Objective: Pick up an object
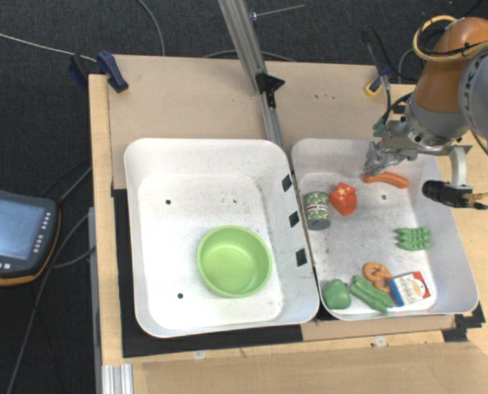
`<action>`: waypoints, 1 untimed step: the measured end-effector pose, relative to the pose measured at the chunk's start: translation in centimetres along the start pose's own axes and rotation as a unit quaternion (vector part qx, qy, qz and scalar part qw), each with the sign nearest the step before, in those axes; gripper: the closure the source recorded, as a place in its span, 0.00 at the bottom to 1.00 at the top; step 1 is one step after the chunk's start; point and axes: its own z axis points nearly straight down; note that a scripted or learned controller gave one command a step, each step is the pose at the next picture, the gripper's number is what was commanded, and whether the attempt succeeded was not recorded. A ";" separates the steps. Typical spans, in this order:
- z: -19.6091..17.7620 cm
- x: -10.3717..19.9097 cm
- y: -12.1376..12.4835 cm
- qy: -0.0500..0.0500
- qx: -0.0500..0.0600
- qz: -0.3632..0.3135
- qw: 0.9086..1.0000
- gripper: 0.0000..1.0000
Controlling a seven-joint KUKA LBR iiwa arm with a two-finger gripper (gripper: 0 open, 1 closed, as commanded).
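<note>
My gripper (378, 167) is low over the far part of the right bin (449, 220), reaching in from the right. Right at its tip lies a long orange carrot-like piece (390, 180), flat on the bin floor and partly covered by the gripper. A red pepper-like toy (343, 199) sits just left of it, and a small green can (316, 209) stands by the bin's left wall.
Nearer the front of the right bin lie a green ridged piece (413, 237), a pretzel (376, 272), green vegetables (352, 293) and a small white and red carton (411, 288). The left bin (157, 179) holds a green bowl (234, 260). A metal pole (248, 39) rises behind the bins.
</note>
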 end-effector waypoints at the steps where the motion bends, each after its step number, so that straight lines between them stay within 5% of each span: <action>1: -5.0 -1.0 -0.1 0.000 -0.001 0.000 1.000 1.00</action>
